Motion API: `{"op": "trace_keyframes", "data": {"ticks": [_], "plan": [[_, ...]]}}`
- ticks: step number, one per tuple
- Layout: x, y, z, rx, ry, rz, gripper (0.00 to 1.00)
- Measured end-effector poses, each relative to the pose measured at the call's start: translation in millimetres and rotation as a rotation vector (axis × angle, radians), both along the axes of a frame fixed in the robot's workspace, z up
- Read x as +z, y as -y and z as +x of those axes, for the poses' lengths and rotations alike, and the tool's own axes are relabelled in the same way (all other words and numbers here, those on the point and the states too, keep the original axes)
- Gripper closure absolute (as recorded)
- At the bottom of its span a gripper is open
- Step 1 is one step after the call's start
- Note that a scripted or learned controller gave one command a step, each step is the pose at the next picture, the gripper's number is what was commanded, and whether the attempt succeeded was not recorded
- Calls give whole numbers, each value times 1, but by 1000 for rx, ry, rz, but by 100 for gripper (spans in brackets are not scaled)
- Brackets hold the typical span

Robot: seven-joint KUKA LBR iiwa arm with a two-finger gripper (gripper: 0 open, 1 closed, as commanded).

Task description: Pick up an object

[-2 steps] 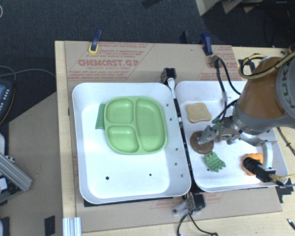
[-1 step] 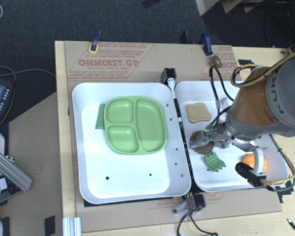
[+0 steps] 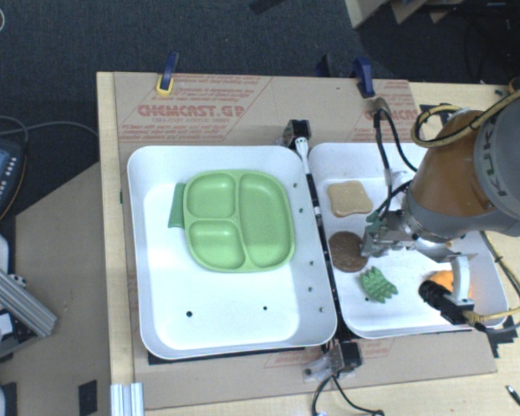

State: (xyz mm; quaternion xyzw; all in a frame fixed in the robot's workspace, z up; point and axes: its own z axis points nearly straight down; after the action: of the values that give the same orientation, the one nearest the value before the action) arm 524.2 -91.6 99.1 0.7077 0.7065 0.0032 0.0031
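I am hovering the tool [image 3: 373,237] over the right bin [image 3: 407,323], beside the brown disc [image 3: 347,251] at its 9 o'clock; I cannot tell its opening. Nothing is lifted; the whole pick is remaining.

Two bins sit side by side on the tabletop [image 3: 121,319]. In the left bin [image 3: 156,302] a divided plate [image 3: 239,220] lies toward the back. In the right bin [image 3: 399,321] a flat slice [image 3: 349,198] lies at the back, a round piece [image 3: 347,251] in front of it, and a leafy piece [image 3: 378,285] nearer the front. The end effector [image 3: 380,237] hangs just right of the round piece.
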Motion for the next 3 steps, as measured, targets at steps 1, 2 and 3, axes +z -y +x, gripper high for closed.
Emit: {"op": "trace_keyframes", "data": {"ticks": [1, 2, 3], "plan": [[62, 5, 4, 2, -2, -2, 100], [119, -1, -3, 3, -1, -2, 100], [126, -1, -2, 3, -5, -1, 100]]}}
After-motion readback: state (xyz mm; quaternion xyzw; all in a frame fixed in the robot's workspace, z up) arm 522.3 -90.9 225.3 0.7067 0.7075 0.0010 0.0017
